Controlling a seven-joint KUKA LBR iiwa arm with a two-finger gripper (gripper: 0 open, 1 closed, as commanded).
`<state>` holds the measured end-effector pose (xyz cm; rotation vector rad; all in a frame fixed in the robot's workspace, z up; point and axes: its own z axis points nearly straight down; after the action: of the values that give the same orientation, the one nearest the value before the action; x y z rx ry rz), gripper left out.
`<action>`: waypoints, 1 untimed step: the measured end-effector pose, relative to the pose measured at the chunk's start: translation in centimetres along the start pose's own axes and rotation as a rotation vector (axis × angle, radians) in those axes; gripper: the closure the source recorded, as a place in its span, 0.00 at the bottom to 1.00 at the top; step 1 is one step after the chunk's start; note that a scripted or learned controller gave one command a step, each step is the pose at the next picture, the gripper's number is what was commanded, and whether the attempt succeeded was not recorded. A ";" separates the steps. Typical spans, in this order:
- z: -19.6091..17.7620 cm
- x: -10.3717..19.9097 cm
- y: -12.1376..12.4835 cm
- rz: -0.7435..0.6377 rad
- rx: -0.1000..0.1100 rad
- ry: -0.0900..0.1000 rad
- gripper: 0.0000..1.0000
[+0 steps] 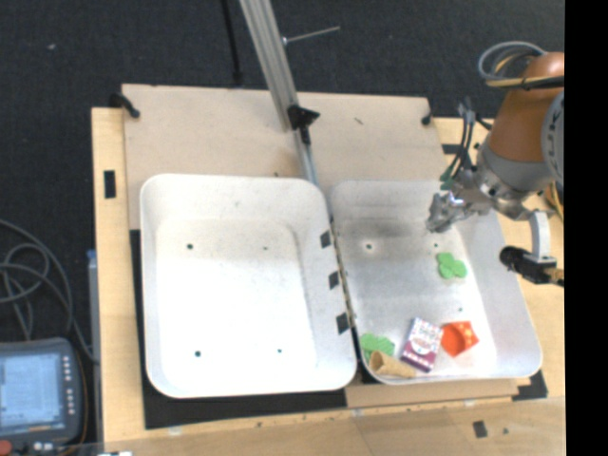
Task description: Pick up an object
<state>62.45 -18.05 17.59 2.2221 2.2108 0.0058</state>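
The claw [442,212] hangs over the upper right part of the right-hand bin [503,350], at the end of the grey arm with the orange band [524,126] reaching in from the right. From where I stand it is a small blurred grey lump, so I cannot tell how it is set, and I see nothing caught in it.

Just below it, a little toward the near side, a small green piece [452,267] lies alone on the bin floor, apart from the claw. Further off, along the bin's near wall, sit the rest: an orange-red block [459,337], a small purple-and-white packet [422,344] just beside it, a tan stick-like piece [391,364] and a second green piece [375,344] in the corner nearest the left-hand bin [152,198].

To my eye this is the approach, with no pick made yet. The lone green piece looks the easiest target, since it has open floor all round it; the next move would want the claw centred over it, then straight down. The cluster by the wall looks harder, being crowded.
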 end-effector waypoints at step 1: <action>-6.6 0.0 0.1 -0.007 -0.002 -0.001 1.00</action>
<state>62.52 -18.03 24.15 2.2132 2.2174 0.0070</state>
